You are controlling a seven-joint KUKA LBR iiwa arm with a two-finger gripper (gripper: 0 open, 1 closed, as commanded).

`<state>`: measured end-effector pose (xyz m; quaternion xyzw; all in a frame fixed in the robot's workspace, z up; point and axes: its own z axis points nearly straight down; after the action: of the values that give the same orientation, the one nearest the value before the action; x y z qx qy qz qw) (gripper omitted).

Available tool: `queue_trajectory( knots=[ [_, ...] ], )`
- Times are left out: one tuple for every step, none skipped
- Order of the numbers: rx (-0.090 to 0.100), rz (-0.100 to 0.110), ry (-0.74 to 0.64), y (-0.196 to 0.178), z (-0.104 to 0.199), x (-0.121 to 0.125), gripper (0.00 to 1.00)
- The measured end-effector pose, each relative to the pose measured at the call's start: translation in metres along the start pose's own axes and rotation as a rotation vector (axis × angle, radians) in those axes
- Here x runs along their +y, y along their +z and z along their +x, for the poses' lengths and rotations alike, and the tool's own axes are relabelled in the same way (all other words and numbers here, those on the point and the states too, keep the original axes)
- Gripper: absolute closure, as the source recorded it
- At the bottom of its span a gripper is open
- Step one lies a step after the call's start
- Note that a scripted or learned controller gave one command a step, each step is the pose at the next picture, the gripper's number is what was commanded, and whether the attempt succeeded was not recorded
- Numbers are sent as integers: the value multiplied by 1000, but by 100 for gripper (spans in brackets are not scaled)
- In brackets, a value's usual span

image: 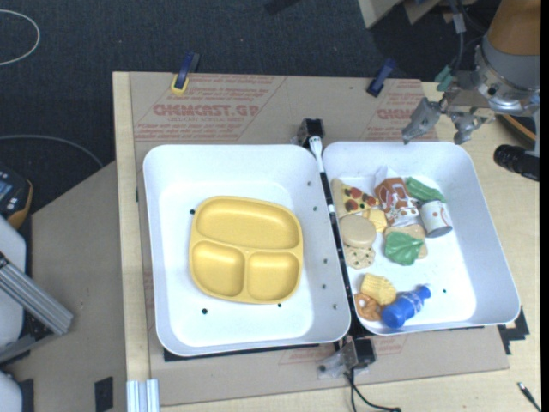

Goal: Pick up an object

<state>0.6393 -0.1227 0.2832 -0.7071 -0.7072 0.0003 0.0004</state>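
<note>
While it hangs above the far rim of the right bin, the gripper has its two fingers spread wide with nothing between them. Below and nearer the camera, a heap of small toy foods lies in that bin: a green leaf piece, a small can, a red-and-white packet, a pizza slice, a round cookie, a green lettuce piece, a yellow pastry and a blue bottle at the near edge. Well apart, the left bin carries a yellow divided plate.
</note>
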Motion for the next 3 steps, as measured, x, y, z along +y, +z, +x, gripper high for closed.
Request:
queue_trajectory(
  knots=[
    [1,6,0,64,0,2,0],
    [2,6,-1,119,11,2,0],
    [1,6,0,162,14,-1,0]
  ],
)
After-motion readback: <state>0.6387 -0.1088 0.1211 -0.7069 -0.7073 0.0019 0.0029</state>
